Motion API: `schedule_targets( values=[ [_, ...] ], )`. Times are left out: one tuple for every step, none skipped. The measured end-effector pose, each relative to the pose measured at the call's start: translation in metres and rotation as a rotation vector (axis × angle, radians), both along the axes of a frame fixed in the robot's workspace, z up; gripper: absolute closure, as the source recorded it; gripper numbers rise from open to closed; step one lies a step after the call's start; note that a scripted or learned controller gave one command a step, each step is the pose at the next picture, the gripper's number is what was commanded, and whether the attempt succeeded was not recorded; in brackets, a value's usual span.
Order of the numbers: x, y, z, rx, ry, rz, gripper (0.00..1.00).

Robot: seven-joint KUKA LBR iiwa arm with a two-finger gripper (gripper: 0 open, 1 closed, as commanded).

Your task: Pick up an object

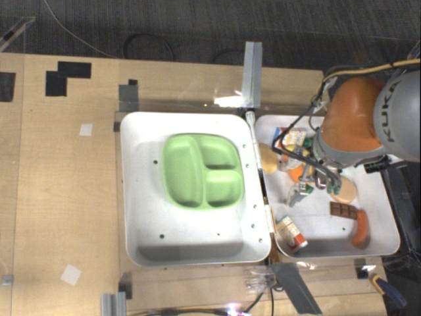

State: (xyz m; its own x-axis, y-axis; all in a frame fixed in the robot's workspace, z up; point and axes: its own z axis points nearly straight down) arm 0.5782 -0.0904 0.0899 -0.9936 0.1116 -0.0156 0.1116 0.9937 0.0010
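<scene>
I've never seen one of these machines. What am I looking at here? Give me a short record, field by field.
machine: grey arm with an orange band, reaching in from the right
gripper: gripper low over the right bin
left bin: left bin holds a green divided tray
right bin: right bin holds several small items
near edge of right bin: small can, on its side
right corner: brown bar beside a reddish sausage shape
holding anything: cannot tell

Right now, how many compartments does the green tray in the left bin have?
3: on the green tray, one long compartment runs down its left side, and two smaller ones sit on its right, one above the other.
</scene>
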Motion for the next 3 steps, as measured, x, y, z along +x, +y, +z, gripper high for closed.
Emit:
schedule_targets(
  values=[
    [0.005, 0.001, 0.015, -0.002, -0.017, 0.008, 1.00],
    [0.005, 0.001, 0.014, -0.002, -0.016, 0.008, 0.00],
    [-0.002, 0.007, 0.000, 0.003, 0.002, -0.158, 0.00]
  ],
)
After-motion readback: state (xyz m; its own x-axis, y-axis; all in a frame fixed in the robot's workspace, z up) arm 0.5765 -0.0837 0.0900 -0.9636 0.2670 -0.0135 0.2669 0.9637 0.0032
